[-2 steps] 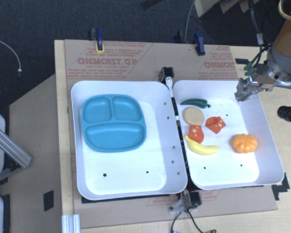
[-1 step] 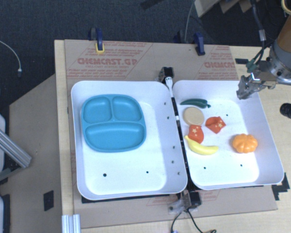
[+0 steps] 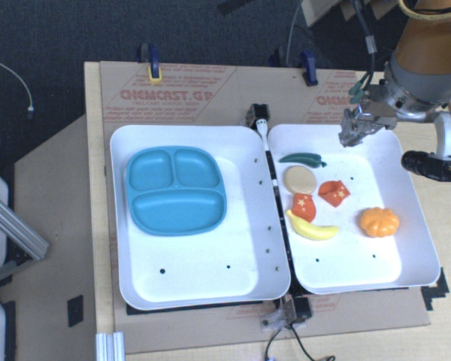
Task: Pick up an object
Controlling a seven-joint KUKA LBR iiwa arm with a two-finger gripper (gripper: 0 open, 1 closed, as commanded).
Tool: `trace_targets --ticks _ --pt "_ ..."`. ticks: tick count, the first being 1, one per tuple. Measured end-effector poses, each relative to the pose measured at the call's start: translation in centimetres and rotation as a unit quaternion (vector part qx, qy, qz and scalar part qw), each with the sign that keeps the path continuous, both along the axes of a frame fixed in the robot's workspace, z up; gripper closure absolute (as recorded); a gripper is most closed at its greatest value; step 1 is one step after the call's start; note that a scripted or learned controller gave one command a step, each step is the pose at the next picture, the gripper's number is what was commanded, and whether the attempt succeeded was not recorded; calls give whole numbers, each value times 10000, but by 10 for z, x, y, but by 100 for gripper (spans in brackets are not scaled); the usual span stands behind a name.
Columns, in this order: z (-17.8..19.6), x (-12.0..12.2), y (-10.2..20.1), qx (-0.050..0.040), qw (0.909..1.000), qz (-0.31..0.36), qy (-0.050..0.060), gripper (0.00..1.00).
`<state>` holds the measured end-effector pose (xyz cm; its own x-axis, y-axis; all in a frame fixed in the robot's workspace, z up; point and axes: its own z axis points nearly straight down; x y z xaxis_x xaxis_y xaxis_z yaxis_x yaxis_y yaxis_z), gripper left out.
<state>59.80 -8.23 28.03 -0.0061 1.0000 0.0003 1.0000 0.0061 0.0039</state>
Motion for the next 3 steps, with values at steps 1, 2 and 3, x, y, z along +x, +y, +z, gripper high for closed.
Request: trace_targets --ticks 1,2,3 --pt "-17 4 52 12 10000 0 41 100" --pt "-23 30 99 3 10000 -1 2 100" --pt "-27 43 144 4 10000 -3 4 100"
